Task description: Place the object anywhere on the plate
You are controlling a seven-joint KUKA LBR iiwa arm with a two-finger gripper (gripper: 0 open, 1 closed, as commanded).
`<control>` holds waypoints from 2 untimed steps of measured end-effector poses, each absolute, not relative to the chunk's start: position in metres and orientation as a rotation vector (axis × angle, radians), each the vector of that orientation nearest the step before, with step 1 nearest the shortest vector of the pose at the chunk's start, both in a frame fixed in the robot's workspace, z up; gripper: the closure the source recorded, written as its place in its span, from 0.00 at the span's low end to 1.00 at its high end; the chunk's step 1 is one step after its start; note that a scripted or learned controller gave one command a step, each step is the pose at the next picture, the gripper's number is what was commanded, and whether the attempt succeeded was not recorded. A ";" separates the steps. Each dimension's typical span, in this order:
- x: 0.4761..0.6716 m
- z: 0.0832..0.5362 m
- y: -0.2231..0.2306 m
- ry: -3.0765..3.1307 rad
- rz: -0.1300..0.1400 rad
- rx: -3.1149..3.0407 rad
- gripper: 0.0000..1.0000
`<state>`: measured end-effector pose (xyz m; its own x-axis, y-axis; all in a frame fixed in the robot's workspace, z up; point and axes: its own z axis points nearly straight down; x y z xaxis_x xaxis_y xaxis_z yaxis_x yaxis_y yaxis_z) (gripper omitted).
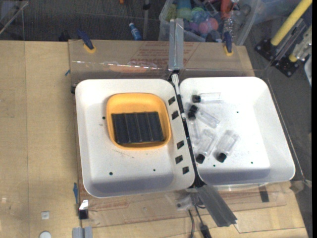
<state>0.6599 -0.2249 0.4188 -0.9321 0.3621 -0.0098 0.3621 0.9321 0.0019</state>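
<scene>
Orange plate (138,101) in the left bin (89,148) carries a black ridged block (137,127); clear vials (210,128) remain in the right bin (257,133), none yet placed.

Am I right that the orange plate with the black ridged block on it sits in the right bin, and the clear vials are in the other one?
Not quite. The camera view shows the orange plate, with the black ridged block on it, in the left bin. The clear vials with black caps lie in the right bin, so the two bins are swapped in your statement.
</scene>
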 end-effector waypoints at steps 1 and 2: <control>0.612 0.438 -0.223 3.130 0.001 0.194 1.00; 0.632 0.381 -0.221 3.123 0.002 -0.298 1.00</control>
